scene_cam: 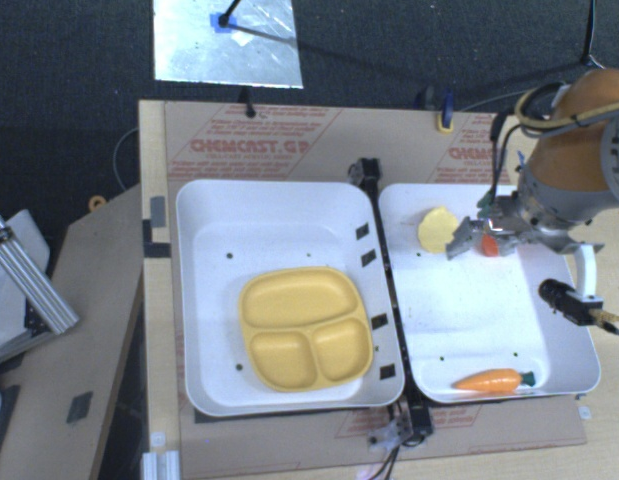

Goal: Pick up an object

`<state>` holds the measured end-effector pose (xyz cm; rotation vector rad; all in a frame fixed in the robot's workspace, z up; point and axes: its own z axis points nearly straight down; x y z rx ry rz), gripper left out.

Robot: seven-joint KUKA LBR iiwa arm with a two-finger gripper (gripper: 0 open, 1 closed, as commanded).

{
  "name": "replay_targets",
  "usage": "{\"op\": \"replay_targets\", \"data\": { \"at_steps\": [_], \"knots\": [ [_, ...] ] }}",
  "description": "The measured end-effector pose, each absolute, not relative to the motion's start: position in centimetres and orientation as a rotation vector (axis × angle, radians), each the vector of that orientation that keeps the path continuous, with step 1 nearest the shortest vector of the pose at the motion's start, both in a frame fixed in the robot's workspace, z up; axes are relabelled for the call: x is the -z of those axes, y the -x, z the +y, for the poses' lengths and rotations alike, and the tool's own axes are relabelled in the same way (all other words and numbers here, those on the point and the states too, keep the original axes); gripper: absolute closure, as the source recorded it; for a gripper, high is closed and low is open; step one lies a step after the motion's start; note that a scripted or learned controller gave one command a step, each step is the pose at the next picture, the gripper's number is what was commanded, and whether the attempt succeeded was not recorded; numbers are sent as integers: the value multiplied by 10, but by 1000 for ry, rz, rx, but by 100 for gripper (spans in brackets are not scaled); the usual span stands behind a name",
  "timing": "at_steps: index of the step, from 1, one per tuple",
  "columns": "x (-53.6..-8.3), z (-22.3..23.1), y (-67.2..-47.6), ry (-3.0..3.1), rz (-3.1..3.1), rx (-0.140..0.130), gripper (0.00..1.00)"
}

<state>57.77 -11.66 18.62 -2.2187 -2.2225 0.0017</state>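
Observation:
My gripper (478,240) hangs over the back part of the right bin (549,368), with the grey arm and its orange band reaching in from the right. A small red object (490,247) shows right at the gripper's tip, partly hidden by it. Just left of the gripper, a pale yellow round object (435,229) lies on the bin floor. An orange carrot with a green end (489,380) rests near the right bin's front edge.
The left bin (209,268) holds a yellow divided plate (305,326) in its front half. A black divider with clips (381,268) runs between the bins. A black cable part (567,301) hangs off the arm over the right bin's right side.

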Motion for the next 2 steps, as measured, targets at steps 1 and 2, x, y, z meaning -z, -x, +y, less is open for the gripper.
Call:
{"op": "replay_targets", "data": {
  "at_steps": [1,2],
  "knots": [
    [-128,-108,-582,2216,-2222,-2,0],
    [-82,-108,-582,2219,-2221,-1,0]
  ]
}}
